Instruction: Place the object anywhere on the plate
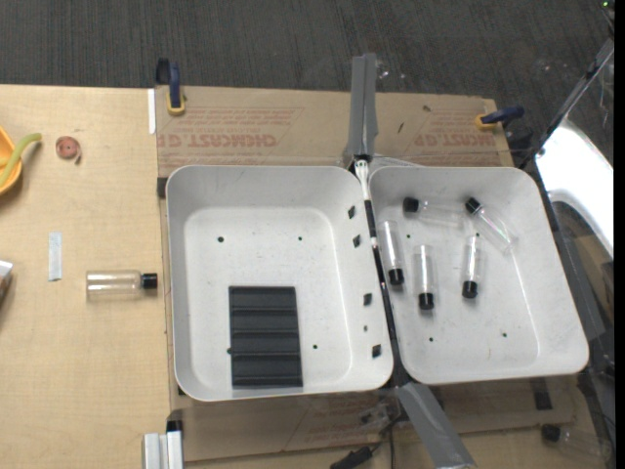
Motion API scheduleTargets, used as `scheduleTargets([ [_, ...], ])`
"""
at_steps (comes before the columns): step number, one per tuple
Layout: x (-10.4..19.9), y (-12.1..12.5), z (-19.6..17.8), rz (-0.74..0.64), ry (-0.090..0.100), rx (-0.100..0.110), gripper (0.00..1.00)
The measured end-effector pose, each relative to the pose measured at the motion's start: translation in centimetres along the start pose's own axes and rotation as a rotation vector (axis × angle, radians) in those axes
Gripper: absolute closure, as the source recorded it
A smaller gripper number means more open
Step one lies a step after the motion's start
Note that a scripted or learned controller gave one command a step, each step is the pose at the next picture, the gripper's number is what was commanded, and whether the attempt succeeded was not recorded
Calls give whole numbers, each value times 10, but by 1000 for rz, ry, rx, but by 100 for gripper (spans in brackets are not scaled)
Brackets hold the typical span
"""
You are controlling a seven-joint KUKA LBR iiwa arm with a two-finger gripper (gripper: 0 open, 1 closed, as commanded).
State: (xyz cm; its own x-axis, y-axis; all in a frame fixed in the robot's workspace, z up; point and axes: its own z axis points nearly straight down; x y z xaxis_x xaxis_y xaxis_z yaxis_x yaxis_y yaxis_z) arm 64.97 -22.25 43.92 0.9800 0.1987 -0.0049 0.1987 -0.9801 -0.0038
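Camera view: pale arm link at right edge, beyond the tube-filled right bin; jaws' state untellable.

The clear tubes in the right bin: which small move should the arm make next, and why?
Probably the arm should come down over one tube, for example the middle upright one, which lies apart from its neighbours. Five clear tubes with black caps lie in the right bin, while the dark ridged plate in the left bin bears nothing, so nothing has been placed yet.
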Motion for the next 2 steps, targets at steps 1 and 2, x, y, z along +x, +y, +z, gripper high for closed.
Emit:
scheduleTargets([
  [1, 4, 0, 0, -4, 1, -1, 0],
  [2, 4, 0, -1, -4, 2, -2, 0],
])
